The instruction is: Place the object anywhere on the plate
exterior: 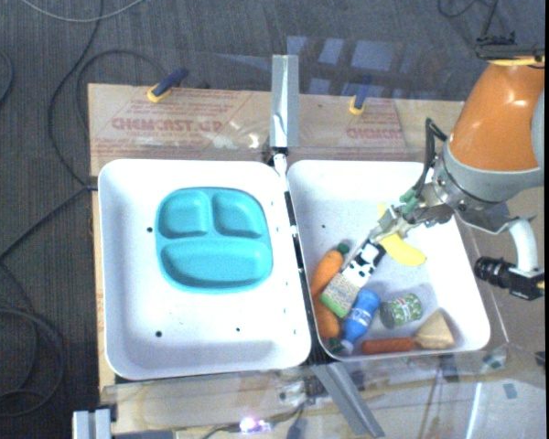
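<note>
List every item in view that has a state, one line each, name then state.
blue plate: lying flat in the left bin, nothing on it.
claw: low over the right bin's heap.
carrot: lying in the right bin, leaning on the left wall.
blue bottle: lying on its side.
green can: lying on its side.
yellow piece: lying beside the claw.

Faint reddish lettering is showing on the brown board (210, 126) lying on the tabletop behind the two bins. One printed block is sitting at about eleven o'clock from the left bin (119, 337), and another at about twelve o'clock from the right bin (348, 190), but both are too washed out to be read with any confidence. A label is wrapping the small can (401, 310) in the right bin, too small to be read.
</note>
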Robot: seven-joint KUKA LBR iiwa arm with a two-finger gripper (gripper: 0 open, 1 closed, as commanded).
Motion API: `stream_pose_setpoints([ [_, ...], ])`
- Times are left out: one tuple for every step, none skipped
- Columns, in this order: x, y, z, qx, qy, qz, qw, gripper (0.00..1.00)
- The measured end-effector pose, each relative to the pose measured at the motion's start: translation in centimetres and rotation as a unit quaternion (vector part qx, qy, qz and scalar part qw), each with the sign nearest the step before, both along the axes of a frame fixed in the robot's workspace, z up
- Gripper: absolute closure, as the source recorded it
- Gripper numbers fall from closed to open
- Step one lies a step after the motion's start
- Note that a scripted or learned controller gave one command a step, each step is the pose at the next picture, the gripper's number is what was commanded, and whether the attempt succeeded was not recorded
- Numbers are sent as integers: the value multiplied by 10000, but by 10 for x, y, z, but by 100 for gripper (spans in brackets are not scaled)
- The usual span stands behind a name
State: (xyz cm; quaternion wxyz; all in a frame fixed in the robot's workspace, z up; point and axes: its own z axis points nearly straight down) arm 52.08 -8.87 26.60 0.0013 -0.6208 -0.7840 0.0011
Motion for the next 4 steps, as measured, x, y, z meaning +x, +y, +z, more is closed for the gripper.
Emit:
stream_pose_setpoints([
  [25, 69, -84, 4, 3, 415, 9991, 100],
  [56, 136, -81, -5, -2, 1034, 9946, 100],
  [56, 136, -81, -4, -4, 1033, 9947, 0],
  [36, 190, 6, -4, -14, 1523, 9883, 0],
])
